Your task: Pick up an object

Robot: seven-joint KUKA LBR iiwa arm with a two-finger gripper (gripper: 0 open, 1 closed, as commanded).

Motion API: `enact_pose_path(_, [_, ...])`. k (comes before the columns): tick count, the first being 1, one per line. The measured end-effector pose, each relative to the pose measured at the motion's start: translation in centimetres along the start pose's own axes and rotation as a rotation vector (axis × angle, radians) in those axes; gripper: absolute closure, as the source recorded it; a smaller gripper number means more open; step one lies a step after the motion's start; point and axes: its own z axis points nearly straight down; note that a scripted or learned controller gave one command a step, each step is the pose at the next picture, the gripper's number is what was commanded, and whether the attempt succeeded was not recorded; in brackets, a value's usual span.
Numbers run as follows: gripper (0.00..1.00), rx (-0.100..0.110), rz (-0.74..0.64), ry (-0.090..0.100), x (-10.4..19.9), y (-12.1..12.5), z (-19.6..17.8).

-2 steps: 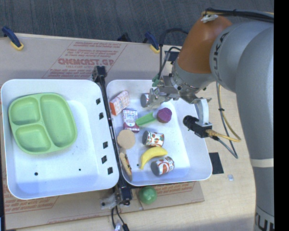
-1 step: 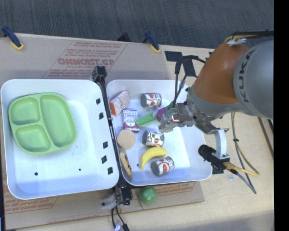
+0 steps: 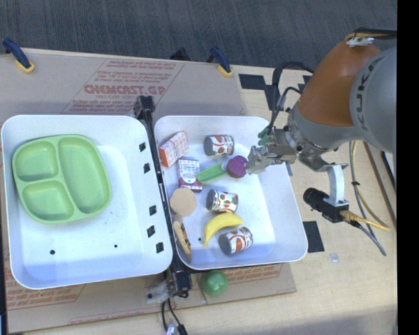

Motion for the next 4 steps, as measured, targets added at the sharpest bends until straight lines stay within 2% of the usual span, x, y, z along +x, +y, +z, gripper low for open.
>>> enact_pose_path(1, [1.00, -0.001, -0.002, 0.001, 6.4, -2.1, -3.7])
enact_pose_path(2, [1.00, 0.001, -0.002, -0.001, 3.7, -3.3, -2.7])
enact_pose_path(3, [1.00, 0.002, -0.004, 0.000, 5.8, -7.0, -4.1])
enact_pose_path(4, [1.00, 0.002, -0.002, 0.000, 6.5, -7.0, -0.5])
